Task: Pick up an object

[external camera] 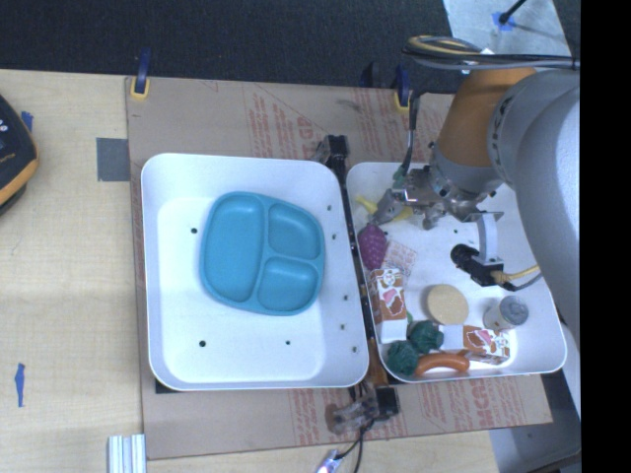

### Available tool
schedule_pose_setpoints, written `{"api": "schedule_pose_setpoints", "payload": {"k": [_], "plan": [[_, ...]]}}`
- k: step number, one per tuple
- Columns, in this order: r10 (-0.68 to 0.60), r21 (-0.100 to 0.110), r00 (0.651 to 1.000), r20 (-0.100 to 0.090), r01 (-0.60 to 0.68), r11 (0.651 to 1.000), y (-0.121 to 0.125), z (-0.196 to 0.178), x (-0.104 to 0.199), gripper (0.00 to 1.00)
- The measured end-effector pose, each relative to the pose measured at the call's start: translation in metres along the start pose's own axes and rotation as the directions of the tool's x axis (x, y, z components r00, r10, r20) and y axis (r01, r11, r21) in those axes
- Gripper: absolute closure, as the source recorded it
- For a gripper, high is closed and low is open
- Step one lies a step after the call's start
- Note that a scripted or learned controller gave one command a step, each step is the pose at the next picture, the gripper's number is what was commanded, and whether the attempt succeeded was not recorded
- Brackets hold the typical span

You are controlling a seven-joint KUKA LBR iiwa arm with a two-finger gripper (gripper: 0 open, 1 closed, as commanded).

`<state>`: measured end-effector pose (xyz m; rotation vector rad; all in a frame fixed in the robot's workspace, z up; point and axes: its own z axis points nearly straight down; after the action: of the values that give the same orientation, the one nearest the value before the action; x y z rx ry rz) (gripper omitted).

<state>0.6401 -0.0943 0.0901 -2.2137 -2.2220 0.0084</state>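
Two white bins (158, 264), one blue plate (262, 252), two snack packets (390, 294).

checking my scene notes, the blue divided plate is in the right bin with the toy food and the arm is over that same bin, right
Not quite. The camera view shows the blue divided plate in the left bin, on its own. The toy food is in the right bin, and the arm is over that right bin.

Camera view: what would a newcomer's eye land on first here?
The blue divided plate lies in the middle of the left bin. The grey arm with its orange band reaches in from the right over the right bin, whose near end is crowded with small things: purple grapes, a tan disc and a carrot.
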Motion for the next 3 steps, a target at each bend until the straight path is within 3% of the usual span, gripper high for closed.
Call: {"api": "schedule_pose_setpoints", "payload": {"k": [1,3], "plan": [[-0.002,-0.005,1.000,0.000,0.002,1.000,0.0156,-0.0023,-0.0076,0.00],[-0.003,-0.004,1.000,0.000,0.003,1.000,0.0161,-0.0021,-0.0037,0.00]]}}
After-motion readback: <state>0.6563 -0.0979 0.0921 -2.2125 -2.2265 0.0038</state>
